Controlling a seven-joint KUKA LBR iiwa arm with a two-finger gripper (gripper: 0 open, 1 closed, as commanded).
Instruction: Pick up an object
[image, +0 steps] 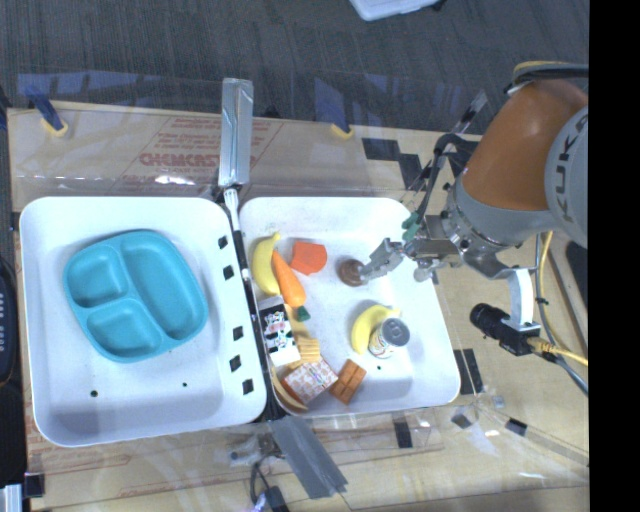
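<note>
At the far left, a blue divided tray (135, 293) is lying in the left bin (50, 400), taking up most of its floor. Its three compartments are facing up.

Moving across the divider, the right bin (425, 375) is holding a crowd of small things. A yellow banana (264, 262) is lying along the left wall, its long axis running up and down the view. An orange carrot (288, 280) is lying just beside it, slanting from upper left to lower right, leafy end at the bottom. A reddish-orange wedge (309, 257) is sitting just right of the carrot's top. Below them a small black-and-white box (277, 331), a patterned packet (311, 378) and a brown block (349, 380) are bunching together near the bin's front left corner.

Further right, a small brown round piece (351, 271) is sitting alone near the bin's middle. Below it, a short yellow fruit (368, 325) is curling against a little round can (389, 336), the two touching.

The gripper (383, 258) is hovering just right of the brown piece, pointing leftward toward it. I cannot tell how the gripper is set. The grey and orange arm (520, 150) is reaching in over the worktop (480, 300).
</note>
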